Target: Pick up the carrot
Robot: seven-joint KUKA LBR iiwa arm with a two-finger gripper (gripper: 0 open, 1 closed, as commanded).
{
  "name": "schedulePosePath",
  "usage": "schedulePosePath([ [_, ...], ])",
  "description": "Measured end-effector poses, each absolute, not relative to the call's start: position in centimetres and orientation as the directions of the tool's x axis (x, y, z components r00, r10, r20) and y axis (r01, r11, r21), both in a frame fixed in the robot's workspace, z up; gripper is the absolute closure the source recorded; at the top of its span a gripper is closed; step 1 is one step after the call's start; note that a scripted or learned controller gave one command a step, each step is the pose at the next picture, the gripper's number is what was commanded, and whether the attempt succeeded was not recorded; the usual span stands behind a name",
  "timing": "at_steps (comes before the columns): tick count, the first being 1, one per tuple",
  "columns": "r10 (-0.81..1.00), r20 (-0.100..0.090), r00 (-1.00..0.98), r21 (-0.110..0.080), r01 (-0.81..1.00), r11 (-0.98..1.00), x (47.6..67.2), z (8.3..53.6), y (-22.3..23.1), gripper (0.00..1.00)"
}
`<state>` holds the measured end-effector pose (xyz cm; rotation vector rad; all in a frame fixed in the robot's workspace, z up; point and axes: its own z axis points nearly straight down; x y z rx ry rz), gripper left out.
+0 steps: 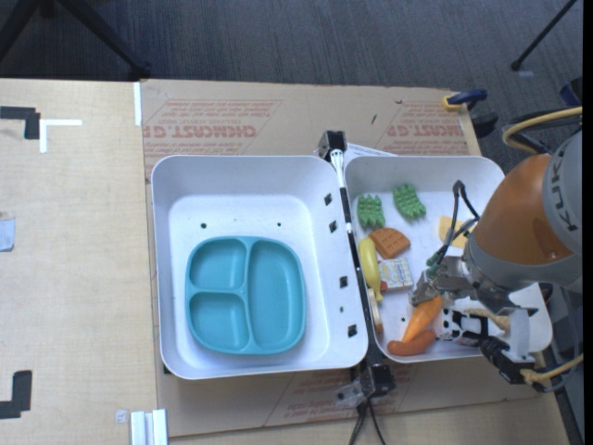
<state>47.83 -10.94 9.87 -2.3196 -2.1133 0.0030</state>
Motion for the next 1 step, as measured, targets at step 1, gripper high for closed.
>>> schedulePosePath([
  [1,0.95,-0.001,0.311,-0.002,0.95,-0.311,47.87,19.09,-4.14,1.0],
])
